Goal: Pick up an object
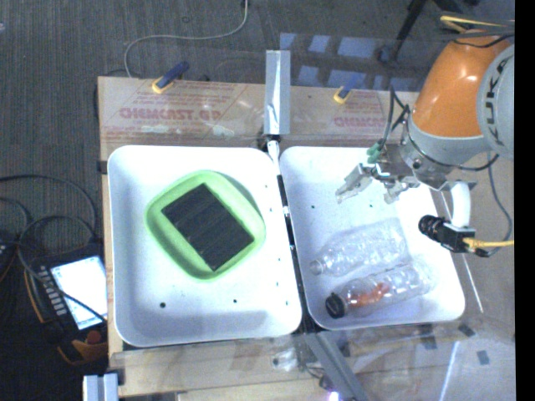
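Arm cut off at right edge; bottle outlines faint.

Even, diffuse overhead light, moderately bright. White bins near blown out, little surface detail. Soft shadow under the green tray at its lower left edge. Specular glints on the clear plastic bottles. Orange arm band soft, slightly out of focus, mildly saturated. Carpet at top dim and grainy. Overall low resolution, slight softness toward corners.
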Tool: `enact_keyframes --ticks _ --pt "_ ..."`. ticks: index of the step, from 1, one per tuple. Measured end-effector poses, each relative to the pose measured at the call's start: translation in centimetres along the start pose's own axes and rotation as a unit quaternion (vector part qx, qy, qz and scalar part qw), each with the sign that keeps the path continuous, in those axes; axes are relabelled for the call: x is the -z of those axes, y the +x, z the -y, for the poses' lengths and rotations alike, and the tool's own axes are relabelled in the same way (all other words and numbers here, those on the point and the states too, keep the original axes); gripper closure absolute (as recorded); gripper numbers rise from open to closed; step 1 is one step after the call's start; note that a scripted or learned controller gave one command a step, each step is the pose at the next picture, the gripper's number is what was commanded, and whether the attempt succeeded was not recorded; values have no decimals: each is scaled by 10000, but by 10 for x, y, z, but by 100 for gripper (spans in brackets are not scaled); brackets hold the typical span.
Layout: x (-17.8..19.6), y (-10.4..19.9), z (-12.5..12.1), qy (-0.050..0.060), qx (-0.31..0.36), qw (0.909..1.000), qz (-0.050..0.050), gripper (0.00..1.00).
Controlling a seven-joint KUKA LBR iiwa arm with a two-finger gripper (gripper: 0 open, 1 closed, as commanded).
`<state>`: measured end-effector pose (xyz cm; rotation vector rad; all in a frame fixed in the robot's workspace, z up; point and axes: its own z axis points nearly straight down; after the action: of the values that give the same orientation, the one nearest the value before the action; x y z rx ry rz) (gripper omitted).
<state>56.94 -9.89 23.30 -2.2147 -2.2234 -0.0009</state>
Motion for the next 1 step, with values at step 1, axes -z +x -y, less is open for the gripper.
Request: enact_keyframes --ticks 1 --pt "-52 -72 52 1 -206 9998 16 0"
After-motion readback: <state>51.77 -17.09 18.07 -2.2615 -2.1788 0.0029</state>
